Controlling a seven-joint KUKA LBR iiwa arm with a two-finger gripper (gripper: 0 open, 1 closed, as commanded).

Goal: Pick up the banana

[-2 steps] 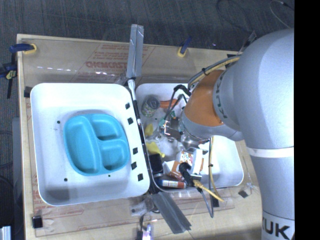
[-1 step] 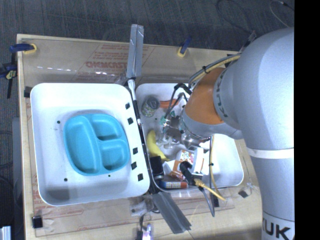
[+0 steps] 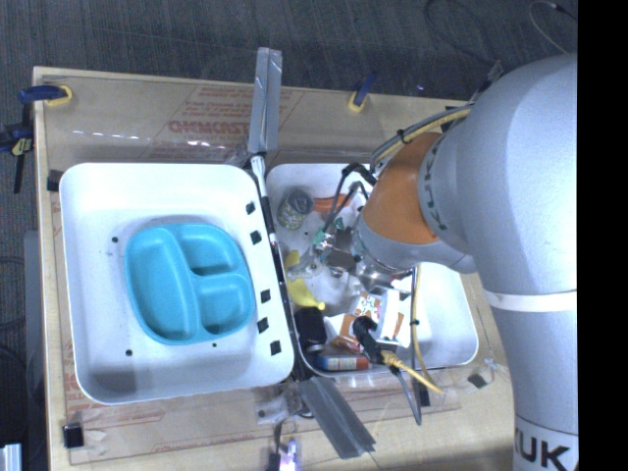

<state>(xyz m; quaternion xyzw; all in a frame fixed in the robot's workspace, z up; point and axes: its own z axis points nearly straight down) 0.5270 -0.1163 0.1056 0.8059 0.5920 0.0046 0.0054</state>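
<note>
So here's what you're looking at: the arm is reaching in from the right and hanging over the right bin (image 3: 461,334), and the gripper (image 3: 334,249) is sitting low in the clutter near that bin's left wall. The wrist and the orange band (image 3: 400,202) are covering most of it, so you're not getting a read on whether it's open or closed. I honestly can't tell, and nothing is visibly held in it.

The banana (image 3: 302,292), going by the yellow patch, is lying in the right bin, tight against the left wall. That's the bit that matters: it's sitting just to the left of the gripper and a little nearer to the camera, close by but apart from it. So I'm guessing the next move is a short shift left and toward the near side before dropping down.

Its long axis is tough to call, since other stuff is covering most of it. It's looking like it runs roughly along the wall, but don't bank on that.

Watch the neighbours. A black object (image 3: 310,328) is lying just beside the banana on the near side, and a round metal can (image 3: 296,205) is sitting at the far end of the bin. The blue divided tray (image 3: 191,281) is over in the left bin (image 3: 77,199), well out of the way.
</note>
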